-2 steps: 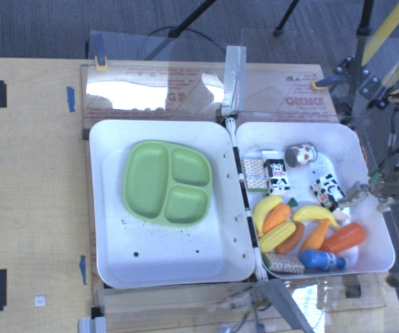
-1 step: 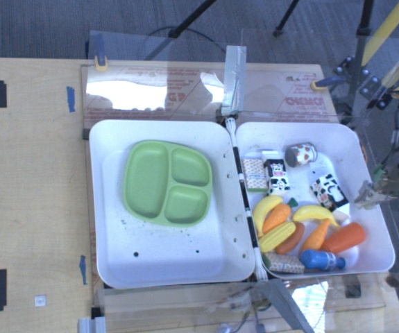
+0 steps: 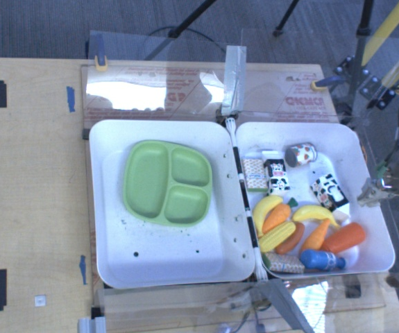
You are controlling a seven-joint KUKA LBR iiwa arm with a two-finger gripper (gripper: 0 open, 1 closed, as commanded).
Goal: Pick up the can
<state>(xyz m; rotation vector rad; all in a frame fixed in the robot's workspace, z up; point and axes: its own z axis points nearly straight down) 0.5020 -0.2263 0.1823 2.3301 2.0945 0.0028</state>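
Note:
The can [image 3: 300, 154] is small, with a grey end and a red and white side. It lies on its side in the back part of the right bin [image 3: 376, 255]. What looks like my gripper [image 3: 384, 188] is a small grey metal piece with cables at the bin's right rim. It is well to the right of the can, slightly nearer the front, and apart from it. Nothing is seen held in it.
Around the can lie two cow-patterned cartons [image 3: 277, 176] [image 3: 329, 190], a small box [image 3: 255, 173], bananas [image 3: 315, 214], carrots [image 3: 276, 218], an orange-red piece [image 3: 345, 237] and a blue bottle [image 3: 322, 260]. The left bin [image 3: 109, 255] holds a green divided plate [image 3: 166, 182].

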